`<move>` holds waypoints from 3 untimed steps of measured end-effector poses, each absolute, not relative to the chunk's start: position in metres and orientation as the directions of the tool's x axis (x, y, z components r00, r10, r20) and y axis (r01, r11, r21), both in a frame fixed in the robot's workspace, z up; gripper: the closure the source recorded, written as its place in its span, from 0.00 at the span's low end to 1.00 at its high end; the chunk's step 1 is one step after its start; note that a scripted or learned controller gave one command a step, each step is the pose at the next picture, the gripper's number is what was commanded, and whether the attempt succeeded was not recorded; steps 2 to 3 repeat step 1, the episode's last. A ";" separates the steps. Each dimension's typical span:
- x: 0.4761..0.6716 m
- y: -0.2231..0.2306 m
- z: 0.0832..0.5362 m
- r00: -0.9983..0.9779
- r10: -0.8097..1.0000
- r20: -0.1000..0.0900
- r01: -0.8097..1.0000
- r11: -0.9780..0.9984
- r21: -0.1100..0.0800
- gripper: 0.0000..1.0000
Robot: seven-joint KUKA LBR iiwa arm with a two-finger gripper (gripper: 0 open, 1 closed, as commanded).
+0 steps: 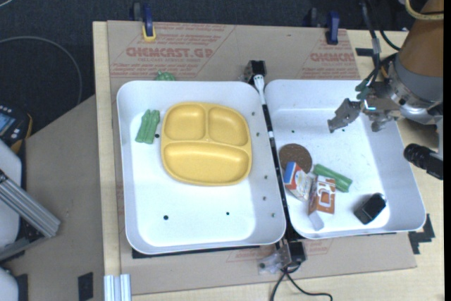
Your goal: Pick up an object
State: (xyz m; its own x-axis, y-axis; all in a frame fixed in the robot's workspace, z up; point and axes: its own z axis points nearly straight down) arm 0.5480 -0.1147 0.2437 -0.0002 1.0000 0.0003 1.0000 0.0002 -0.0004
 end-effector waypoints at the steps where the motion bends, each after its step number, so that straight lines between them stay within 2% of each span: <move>1: 0.514 -0.010 0.181 -0.010 1.000 0.006 1.000 0.010 -0.011 0.00; 3: 0.514 -0.010 0.181 -0.010 1.000 0.006 1.000 0.010 -0.011 0.00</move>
